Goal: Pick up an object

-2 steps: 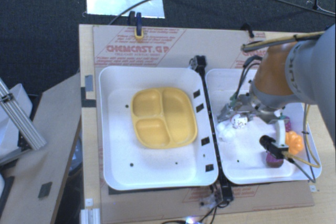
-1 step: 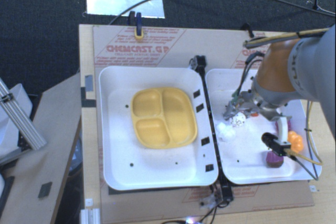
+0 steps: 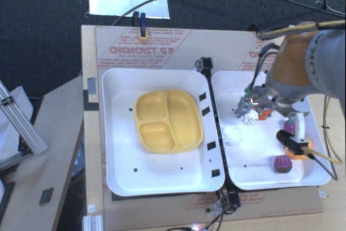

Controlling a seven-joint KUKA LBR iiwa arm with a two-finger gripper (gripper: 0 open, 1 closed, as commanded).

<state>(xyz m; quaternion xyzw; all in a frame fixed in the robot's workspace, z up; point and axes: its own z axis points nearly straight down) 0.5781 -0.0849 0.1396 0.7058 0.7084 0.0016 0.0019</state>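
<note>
While the pincer (image 3: 247,111) grip is unclear, a glossy three-compartment yellow tray (image 3: 167,120) lies flat.

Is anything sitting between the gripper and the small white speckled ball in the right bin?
Nothing visible does. The gripper sits directly above the white speckled ball in the right bin, with no object between them. The purple object lies apart, toward the bin's near right corner.

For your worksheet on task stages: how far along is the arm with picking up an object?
Done: the arm has reached into the right bin, its pincer low beside a small white speckled ball. In hand: nothing visibly gripped. Left: grasping and lifting; the purple object lies untouched, and the yellow divided tray sits in the left bin.
</note>
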